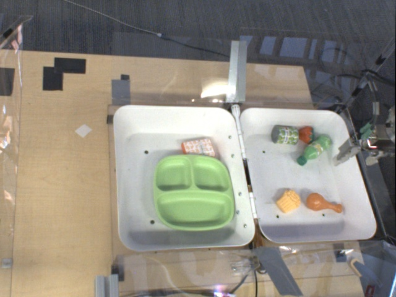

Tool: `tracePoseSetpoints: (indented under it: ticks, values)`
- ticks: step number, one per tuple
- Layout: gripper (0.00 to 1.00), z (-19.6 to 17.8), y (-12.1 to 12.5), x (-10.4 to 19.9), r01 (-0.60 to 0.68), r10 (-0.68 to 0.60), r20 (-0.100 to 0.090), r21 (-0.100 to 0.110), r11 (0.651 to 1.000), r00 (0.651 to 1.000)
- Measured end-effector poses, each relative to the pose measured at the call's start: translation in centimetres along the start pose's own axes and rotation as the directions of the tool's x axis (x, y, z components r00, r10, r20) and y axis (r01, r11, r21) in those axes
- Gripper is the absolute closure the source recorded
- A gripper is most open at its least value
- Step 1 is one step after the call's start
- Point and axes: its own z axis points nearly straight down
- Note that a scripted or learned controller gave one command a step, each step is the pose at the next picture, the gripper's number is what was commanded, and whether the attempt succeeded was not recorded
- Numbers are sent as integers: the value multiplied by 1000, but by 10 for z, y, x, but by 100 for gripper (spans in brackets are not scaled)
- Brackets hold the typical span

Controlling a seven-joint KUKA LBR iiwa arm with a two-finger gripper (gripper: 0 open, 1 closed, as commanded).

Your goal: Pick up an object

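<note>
The tabletop (62, 184) carries two shallow white bins side by side.

Left bin (133, 184): a green divided tray (193, 192) lies near the centre. A small red-and-white patterned packet (199, 146) lies just beside the tray's far edge.

Right bin (309, 228): five objects.
- Far side: a grey-green can (284, 135) on its side, a red item (305, 134) touching it, and a green bottle (314, 150) just beside the red item. The bottle's long axis runs diagonally, cap toward the near left.
- Near side: a yellow block (288, 201) and an orange drumstick-shaped toy (322, 203), long axis roughly left-right, narrow end pointing right.

The hand (365, 145) sits at the right bin's right rim, apart from all objects. Whether it is wide or narrow cannot be told.
</note>
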Motion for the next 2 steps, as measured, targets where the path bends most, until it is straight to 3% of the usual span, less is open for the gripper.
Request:
tracePoseSetpoints:
  ticks: [1,2]
  values:
    - [0,129,-30,-2,133,-133,-1,2,991,991]
    - [0,156,53,-2,72,-72,4,-13,997,997]
